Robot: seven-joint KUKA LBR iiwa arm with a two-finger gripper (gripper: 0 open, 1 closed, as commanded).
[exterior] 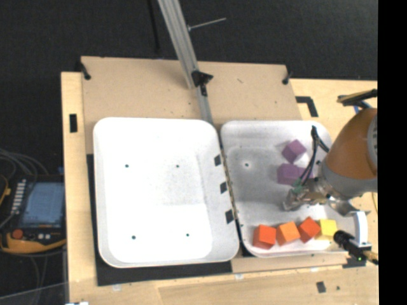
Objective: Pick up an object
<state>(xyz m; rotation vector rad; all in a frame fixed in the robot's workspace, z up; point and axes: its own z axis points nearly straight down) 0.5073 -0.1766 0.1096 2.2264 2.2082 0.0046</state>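
Note:
The right bin (254, 145) holds two purple blocks: one (294, 150) near its far right, the other (289, 173) just below it. Along the bin's front edge lie three orange-red blocks (264, 236) (288, 232) (309, 228) and a yellow block (328, 227). My gripper (296, 199) hangs low over the bin's right side, just below the lower purple block and above the orange row. The arm's orange band (350, 151) rises behind it. Nothing shows between the gripper's tips.
The left bin (156, 189) lies beside the right one, with a divider with black clips (224, 186) between them. A metal pole (181, 37) slants up from the bench behind the bins. A screen device (38, 208) sits off the bench's left.

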